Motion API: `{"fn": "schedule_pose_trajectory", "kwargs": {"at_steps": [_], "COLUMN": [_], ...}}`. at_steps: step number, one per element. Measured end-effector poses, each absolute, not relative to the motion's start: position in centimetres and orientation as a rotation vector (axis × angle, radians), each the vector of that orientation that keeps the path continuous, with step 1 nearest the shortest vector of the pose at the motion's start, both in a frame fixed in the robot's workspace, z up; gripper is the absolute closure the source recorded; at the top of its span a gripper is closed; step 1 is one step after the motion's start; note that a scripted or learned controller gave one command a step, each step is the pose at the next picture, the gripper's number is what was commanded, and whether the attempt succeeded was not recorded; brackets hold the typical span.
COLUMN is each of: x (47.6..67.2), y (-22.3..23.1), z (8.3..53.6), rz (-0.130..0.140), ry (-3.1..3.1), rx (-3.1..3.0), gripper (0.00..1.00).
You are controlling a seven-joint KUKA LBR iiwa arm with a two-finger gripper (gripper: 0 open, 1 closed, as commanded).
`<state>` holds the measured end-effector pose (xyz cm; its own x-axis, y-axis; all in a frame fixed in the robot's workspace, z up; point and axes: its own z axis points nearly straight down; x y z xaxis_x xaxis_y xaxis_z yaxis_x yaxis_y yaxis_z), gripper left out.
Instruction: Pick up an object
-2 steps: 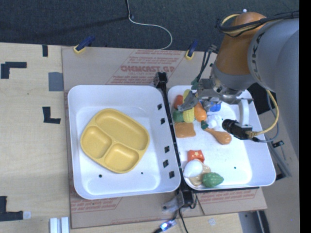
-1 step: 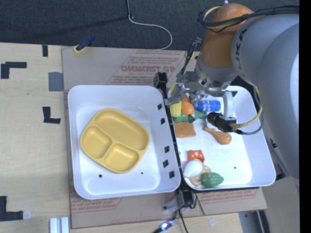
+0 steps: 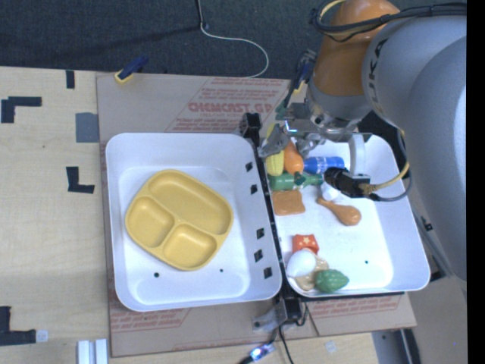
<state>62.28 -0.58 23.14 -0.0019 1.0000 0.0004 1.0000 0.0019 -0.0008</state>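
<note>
In the left bin (image 3: 121, 226) we see a yellow divided plate (image 3: 179, 218) with three compartments, lying a little toward that bin's left edge. The right bin (image 3: 394, 256) holds a scatter of toy food. Near its front edge sit a white egg-like piece (image 3: 301, 264), a small red piece (image 3: 305, 243) just behind it, and a green leafy piece (image 3: 332, 280) at the front, touching a pale shell-like item beneath. Toward the middle lies a tan drumstick (image 3: 341, 209), and beside the bin's left edge a flat orange-brown slab (image 3: 289, 202). Crowded at the bin's back-left corner are a yellow corn piece (image 3: 274, 162), an orange carrot-like piece (image 3: 293, 160), a green piece (image 3: 286, 181) and a blue-and-white bottle (image 3: 326, 164).

Both bins rest on a sheet of brown cardboard (image 3: 197, 105) on a pale wooden bench (image 3: 38, 203); behind it lies dark carpet crossed by a thin white cable (image 3: 235, 40).

The gripper (image 3: 292, 139) hangs over that back-left cluster, with the orange carrot-like piece and corn piece directly below its tip. We cannot tell whether anything is held or how the gripper stands, since the wrist hides it.
</note>
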Motion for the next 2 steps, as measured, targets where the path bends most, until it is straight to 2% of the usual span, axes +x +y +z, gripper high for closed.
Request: {"fn": "schedule_pose_trajectory", "kwargs": {"at_steps": [1,2], "x": [62.8,61.7], "y": [-0.5,0.1], "z": [22.5,23.4], "rz": [0.003,0.002], "ry": [-2.223,-2.222], "rx": [-2.219,-2.219], "gripper": [1.00,1.00]}}
